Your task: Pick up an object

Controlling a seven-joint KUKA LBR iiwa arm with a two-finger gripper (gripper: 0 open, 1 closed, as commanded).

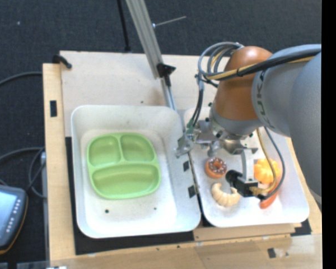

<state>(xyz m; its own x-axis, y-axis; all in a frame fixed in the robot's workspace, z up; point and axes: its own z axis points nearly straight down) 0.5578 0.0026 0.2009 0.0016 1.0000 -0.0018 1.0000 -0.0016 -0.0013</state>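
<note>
My gripper [226, 147] hangs over the far part of the right bin [294, 209], mostly hidden under the grey arm and its orange wrist band. Just in front of it lies a small brown doughnut with pale sprinkles [215, 167]. A beige croissant [225, 196] sits nearer the bin's front edge. To the right are a yellow toy piece [264, 171] and a thin orange stick-like piece [269, 198]. Nothing is seen held.
The left bin [84, 214] holds a green divided plate [123, 165]. A slanted aluminium pole [148, 35] rises from the bench behind the bins. The ridge where the two bins meet runs just left of the doughnut.
</note>
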